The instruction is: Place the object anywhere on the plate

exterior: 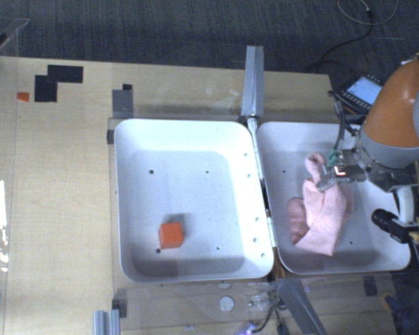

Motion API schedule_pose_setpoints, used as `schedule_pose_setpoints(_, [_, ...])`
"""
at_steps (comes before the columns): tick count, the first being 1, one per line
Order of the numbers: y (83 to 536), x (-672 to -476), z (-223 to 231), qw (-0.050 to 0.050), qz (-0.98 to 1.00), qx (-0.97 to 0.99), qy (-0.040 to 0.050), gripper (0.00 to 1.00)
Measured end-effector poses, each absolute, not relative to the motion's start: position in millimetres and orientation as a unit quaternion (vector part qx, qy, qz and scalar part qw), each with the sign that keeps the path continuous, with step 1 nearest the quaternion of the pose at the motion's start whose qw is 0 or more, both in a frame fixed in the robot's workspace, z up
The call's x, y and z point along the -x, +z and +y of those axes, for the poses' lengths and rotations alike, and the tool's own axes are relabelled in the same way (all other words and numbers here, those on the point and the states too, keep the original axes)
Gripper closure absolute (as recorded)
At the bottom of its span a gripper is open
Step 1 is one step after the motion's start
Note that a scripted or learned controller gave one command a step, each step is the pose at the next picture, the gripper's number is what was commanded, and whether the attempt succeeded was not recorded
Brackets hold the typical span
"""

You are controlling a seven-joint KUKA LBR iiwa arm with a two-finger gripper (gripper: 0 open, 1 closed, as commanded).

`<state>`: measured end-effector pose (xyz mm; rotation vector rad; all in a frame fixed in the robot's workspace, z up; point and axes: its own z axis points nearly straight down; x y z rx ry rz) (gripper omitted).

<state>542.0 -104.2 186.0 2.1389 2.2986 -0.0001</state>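
Observation:
A pink cloth (pixel 321 211) lies bunched in the right bin (pixel 293 142), with its upper end drawn up to my gripper (pixel 333 174). The gripper is over the bin's right half, shut on the cloth's top edge, and the rest of the cloth hangs down and to the left from it. An orange cube (pixel 171 235) rests on the floor of the left bin (pixel 188 145), near its front left corner, far from the gripper.
A metal divider post (pixel 253 82) stands behind the joint between the two bins. Black blocks (pixel 54 80) and a small orange tile (pixel 23 97) lie on the wooden bench at the far left.

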Motion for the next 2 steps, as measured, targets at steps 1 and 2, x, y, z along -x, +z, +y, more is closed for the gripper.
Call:
schedule_pose_setpoints(1, [223,-545.2,-103,0.002,0.735,-0.678,0.0009,1.00])
schedule_pose_setpoints(2, [229,-567.3,-51,0.002,0.856,-0.517,0.0008,1.00])
